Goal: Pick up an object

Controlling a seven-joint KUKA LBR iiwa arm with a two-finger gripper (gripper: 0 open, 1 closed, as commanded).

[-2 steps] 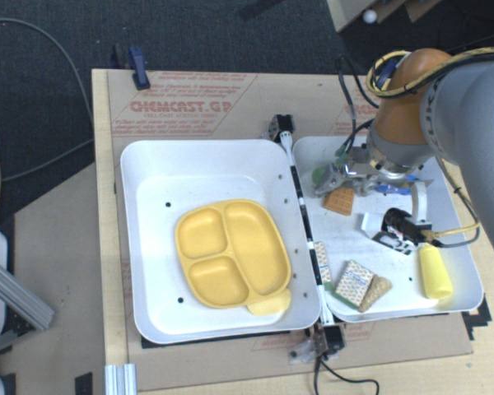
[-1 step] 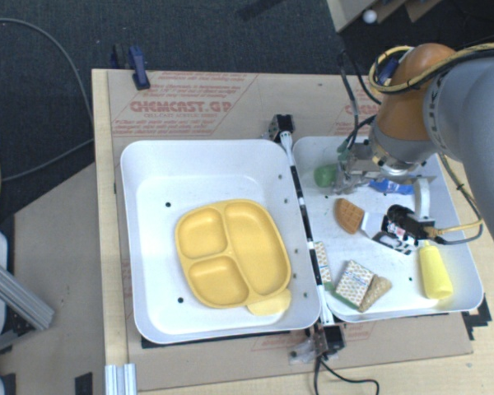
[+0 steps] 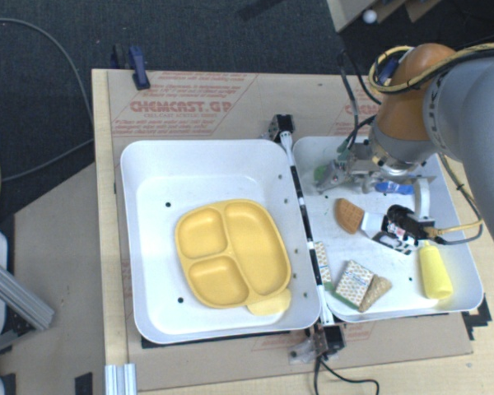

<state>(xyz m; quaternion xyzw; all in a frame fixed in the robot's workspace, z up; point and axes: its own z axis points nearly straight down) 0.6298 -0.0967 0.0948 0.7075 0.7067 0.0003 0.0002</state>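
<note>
The grey arm with its orange band (image 3: 412, 97) reaches in from the right and bends down over the back of the right bin (image 3: 465, 295). Its gripper (image 3: 351, 171) sits low there, beside a small green item (image 3: 323, 174) and a blue item (image 3: 393, 188). Just in front of it lies a brown rounded piece (image 3: 350, 215). Further forward are a black and white object (image 3: 399, 225), a yellow cylinder (image 3: 435, 272), a green patterned packet (image 3: 354, 282) and a tan wedge (image 3: 379, 289). The wrist hides whatever is directly under the gripper.
The left bin (image 3: 148, 179) holds a yellow divided plate (image 3: 230, 252) with a small yellow piece (image 3: 269, 305) at its front edge. A black clip (image 3: 281, 127) joins the bins at the back. Cables run along the right bin's right side.
</note>
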